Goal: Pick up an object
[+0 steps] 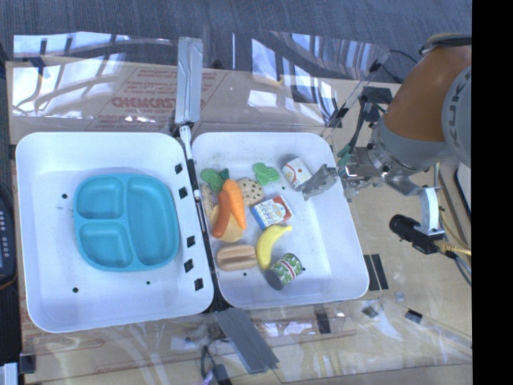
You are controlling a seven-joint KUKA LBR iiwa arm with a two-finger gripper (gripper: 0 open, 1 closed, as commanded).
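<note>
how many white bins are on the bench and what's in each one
2. The left bin holds a blue divided plate. The right bin holds a pile of toy food, including a carrot and a banana; some pieces may be hidden.

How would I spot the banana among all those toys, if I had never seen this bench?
Look in the right-hand white bin, where the toys lie in a cluster. Near the cluster's lower edge lies the banana, between a hot dog bun and a green can. It is the cluster's one curved, all-yellow piece.
</note>
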